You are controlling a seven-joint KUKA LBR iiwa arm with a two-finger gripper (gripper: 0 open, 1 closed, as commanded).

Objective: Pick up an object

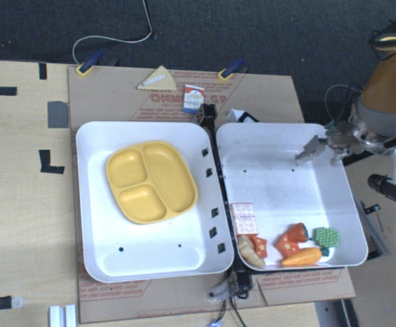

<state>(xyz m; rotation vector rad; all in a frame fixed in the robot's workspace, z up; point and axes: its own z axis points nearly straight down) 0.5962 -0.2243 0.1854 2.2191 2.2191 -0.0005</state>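
Observation:
Several small items lie along the near edge of the right bin [279, 138]: a white packet with red print [243, 218], a small red piece [257, 244], a beige roll-like piece [251, 255], a red fruit shape [294, 235], an orange carrot [300, 256] and a green piece [326, 237]. My gripper [324, 152] hangs over the bin's far right corner, well away from that cluster. Its fingers stand apart with nothing between them; one grey finger [308, 150] points left over the bin floor.
The left bin [95, 244] holds a yellow three-section plate [151, 181]. Behind the bins on the cardboard sit a small red and white box [193, 99] and a tan wedge [158, 80]. Black clips run down the seam between the bins.

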